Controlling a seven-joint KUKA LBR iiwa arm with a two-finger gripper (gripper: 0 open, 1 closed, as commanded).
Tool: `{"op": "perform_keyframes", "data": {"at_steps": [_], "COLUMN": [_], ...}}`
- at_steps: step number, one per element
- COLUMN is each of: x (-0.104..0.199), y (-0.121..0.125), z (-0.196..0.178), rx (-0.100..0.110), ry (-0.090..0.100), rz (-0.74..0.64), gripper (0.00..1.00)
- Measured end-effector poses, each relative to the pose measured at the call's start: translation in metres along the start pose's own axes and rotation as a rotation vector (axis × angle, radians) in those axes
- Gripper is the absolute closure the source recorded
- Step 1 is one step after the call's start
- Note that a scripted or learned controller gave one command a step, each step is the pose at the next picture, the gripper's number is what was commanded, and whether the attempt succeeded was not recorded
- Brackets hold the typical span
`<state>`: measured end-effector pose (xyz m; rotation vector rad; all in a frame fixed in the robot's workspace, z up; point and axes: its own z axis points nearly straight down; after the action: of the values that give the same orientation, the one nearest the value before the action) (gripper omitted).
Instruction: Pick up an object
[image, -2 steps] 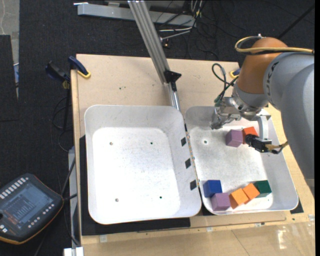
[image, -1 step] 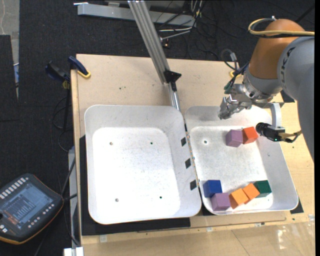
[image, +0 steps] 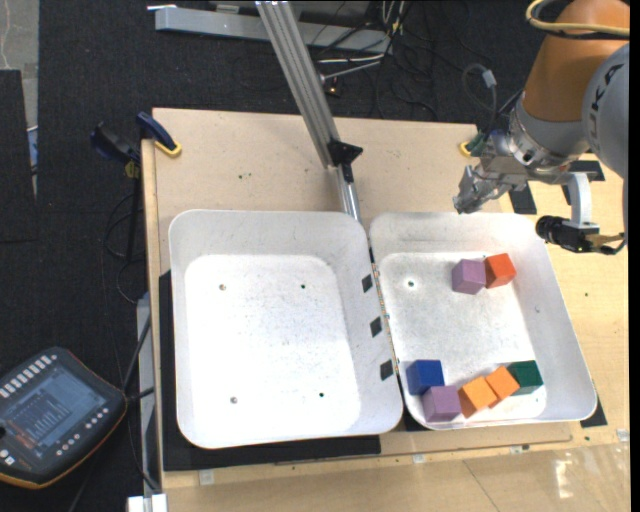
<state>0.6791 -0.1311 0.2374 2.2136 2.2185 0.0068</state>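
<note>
Nearest the camera, five blocks are lying bunched along the right bin's (image: 560, 330) lower wall, at about 6 o'clock in that bin: a blue block (image: 424, 375), a purple block (image: 442, 402), an orange block (image: 479, 392), a second orange block (image: 499, 381) and a green block (image: 524, 375), touching in a row, seemingly having settled against the rim. Further back, toward 12 o'clock, a second purple block (image: 468, 275) and a third orange block (image: 499, 269) are sitting side by side, touching, with open floor around them, so probably the easier targets. The left bin (image: 190, 300) is resting beside it on the table (image: 250, 160). Farthest back, the gripper (image: 472, 196) is hanging above the right bin's far rim at 1 o'clock, carrying nothing; whether it is released or clenched cannot be judged
</note>
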Motion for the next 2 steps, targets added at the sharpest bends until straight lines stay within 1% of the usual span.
{"op": "perform_keyframes", "data": {"at_steps": [1, 2], "x": [0.0, 0.049], "y": [0.002, -0.022], "z": [-0.041, -0.023], "rx": [0.002, 0.011], "ry": [0.001, 0.003], "rz": [0.0, -0.004], "gripper": [1.0, 1.0]}}
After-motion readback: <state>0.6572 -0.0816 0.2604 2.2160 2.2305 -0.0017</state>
